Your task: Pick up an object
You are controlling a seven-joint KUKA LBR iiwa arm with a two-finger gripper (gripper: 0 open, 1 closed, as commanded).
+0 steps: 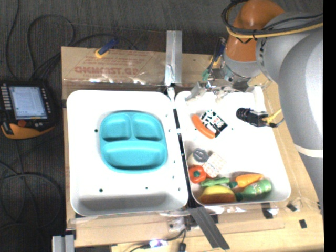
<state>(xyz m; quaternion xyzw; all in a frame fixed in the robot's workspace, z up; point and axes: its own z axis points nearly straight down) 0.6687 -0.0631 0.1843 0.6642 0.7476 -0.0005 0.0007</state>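
2 shallow white bins side by side on the bench: left bin (84, 193) and right bin (275, 156). Flat in the middle of the left bin, 1 teal divided tray (134, 140) with 3 compartments.

Over the far left corner of the right bin, the gripper (213, 85), hung below the orange band of the grey arm (299, 46) reaching in from the right. How wide the claw stands, and whether anything sits in it: cannot tell, too small and cluttered to read.

Just nearer than the gripper, in the far half of the right bin, an orange stick-shaped toy (200, 124) lying at a slant, touched on its right by a black-and-white patterned block (215, 121). Nearer again, close to the left wall, a small grey round piece (199, 155), with a pale chequered piece (214, 165) just beside it on the right.

Along the near wall, a heap of toy food, pieces touching: a red round piece (196, 174) at the left, a green pod (216, 182), a yellow piece (218, 195), an orange carrot (247, 179) and a green leafy piece (258, 189) at the right.

Outside the bins, a handheld screen unit (23, 105) at the far left, and a cardboard sheet (115, 67) beyond the left bin.
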